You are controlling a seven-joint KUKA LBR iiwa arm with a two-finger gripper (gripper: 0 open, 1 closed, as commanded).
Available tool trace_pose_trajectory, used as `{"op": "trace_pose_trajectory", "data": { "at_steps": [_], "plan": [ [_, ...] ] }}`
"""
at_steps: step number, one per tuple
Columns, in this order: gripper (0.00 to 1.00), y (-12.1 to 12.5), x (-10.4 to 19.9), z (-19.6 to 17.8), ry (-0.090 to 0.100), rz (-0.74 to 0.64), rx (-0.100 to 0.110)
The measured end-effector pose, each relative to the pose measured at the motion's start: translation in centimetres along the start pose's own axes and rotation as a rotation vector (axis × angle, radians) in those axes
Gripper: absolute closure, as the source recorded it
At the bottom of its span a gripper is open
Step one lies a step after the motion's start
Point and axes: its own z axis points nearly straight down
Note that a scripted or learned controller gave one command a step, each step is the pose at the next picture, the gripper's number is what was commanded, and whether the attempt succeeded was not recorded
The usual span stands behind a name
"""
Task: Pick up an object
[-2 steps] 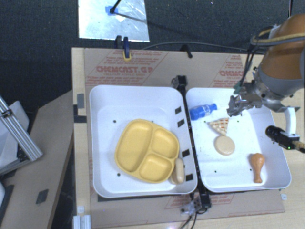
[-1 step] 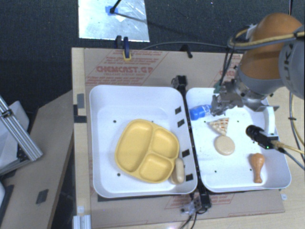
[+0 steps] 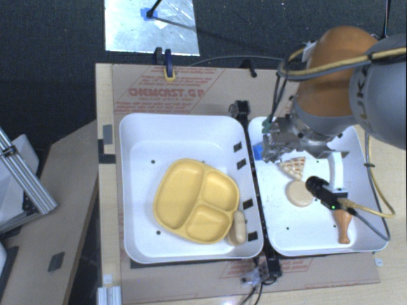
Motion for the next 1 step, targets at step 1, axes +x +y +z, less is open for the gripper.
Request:
{"op": "trace_pose_trajectory", "data": {
  "at_steps": [1],
  "plan": [
    [1.0, -0.77, 5.26, 2.2, 0.0, 0.0, 0.001]
  ]
}}
